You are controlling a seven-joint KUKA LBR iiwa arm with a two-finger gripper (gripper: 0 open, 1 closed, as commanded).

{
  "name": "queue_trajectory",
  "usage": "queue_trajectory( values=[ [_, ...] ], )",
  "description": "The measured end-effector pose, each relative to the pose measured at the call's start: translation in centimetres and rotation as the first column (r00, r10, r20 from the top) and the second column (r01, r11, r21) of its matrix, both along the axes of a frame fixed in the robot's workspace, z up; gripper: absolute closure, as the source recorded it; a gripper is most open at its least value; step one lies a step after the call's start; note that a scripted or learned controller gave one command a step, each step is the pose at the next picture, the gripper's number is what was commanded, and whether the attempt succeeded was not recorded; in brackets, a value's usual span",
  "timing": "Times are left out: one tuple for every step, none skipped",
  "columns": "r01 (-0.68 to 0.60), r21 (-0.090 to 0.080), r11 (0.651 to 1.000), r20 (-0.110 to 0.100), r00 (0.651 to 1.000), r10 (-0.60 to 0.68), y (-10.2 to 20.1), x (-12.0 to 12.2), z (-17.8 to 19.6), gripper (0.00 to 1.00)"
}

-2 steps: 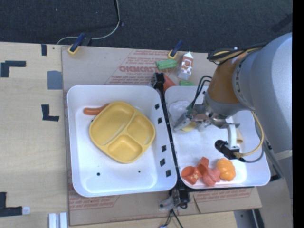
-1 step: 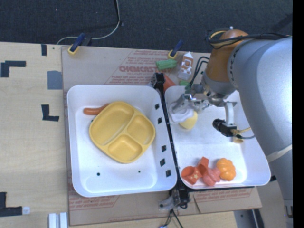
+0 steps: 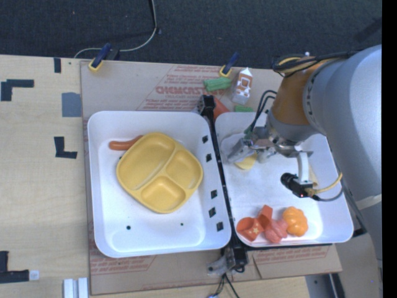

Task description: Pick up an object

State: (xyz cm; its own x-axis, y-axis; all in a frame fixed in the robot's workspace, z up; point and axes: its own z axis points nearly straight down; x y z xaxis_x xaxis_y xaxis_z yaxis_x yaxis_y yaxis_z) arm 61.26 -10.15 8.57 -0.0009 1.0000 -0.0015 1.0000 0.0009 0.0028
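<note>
My gripper (image 3: 248,153) is low in the upper left part of the right bin (image 3: 335,228), with its fingers spread apart. A small pale yellow piece (image 3: 246,163) lies on the bin floor just below and between them, and I see nothing gripped. Along the front of that bin lie a red tomato (image 3: 249,228), red chunks (image 3: 272,225) and an orange pepper (image 3: 295,221). The left bin (image 3: 102,228) holds a yellow divided plate (image 3: 160,171) with a sausage (image 3: 124,144) behind it.
The black divider (image 3: 214,166) between the bins runs just left of the gripper. Behind the bins on the cardboard stand a small carton (image 3: 242,83), a green block (image 3: 217,84) and a carrot-like piece (image 3: 220,108). A cable (image 3: 310,185) loops beside the wrist.
</note>
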Motion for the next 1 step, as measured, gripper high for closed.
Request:
queue_trajectory(
  values=[
    [-0.002, 0.002, 1.000, -0.001, 1.000, 0.002, -0.91, 1.81, -0.03, 0.00]
  ],
)
